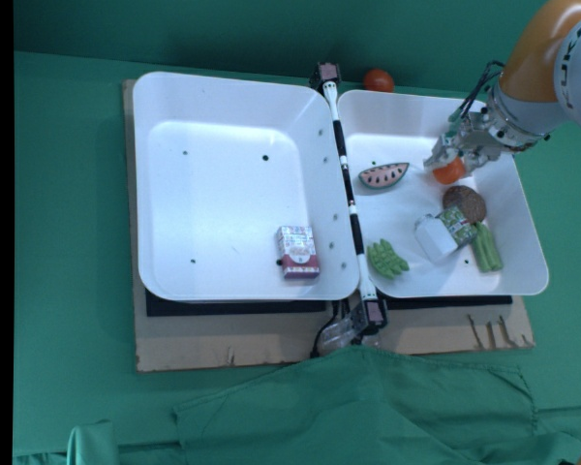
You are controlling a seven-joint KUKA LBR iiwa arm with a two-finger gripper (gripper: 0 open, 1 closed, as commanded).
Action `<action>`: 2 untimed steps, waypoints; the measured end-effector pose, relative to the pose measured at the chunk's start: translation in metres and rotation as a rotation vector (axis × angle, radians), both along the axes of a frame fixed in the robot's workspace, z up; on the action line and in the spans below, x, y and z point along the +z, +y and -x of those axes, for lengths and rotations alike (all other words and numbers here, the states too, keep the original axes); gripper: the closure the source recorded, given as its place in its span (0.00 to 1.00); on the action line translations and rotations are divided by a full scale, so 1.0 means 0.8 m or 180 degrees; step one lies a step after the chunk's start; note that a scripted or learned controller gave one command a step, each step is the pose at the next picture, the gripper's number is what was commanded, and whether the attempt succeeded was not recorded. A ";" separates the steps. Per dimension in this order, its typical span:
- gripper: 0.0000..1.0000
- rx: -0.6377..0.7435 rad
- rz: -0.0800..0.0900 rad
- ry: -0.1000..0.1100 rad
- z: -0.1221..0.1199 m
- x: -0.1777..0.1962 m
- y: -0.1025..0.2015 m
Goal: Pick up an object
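My gripper (452,163) is over the upper part of the right bin (523,250), and it is pinching a small orange-red object (450,171) between its fingers; the piece pokes out just beneath the fingertips, above the bin floor. My arm comes in from the right, the orange band (547,42) above the wrist.

Left of the gripper, near it but apart, lies a watermelon slice (383,174). Below the gripper sits a round brown piece (464,202), and touching its lower edge is a white bottle with a green label (443,233), lying on its side. A bunch of green stalks (486,247) lies just right of the bottle, and a green pea pod (387,259) rests near the bin's lower left corner.

The left bin (174,105) holds a small red-and-white carton (297,251) near its lower right. A red tomato-like ball (378,80) sits outside the bins (on the green surface (68,211), just behind the right bin's rim).
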State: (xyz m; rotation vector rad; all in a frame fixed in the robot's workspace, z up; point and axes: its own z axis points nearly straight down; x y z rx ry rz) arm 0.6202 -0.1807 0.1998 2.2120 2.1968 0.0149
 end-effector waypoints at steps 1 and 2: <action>1.00 0.0023 -0.0019 0.0040 0.007 0.079 0.001; 1.00 0.0046 -0.0017 0.0036 0.006 0.164 0.001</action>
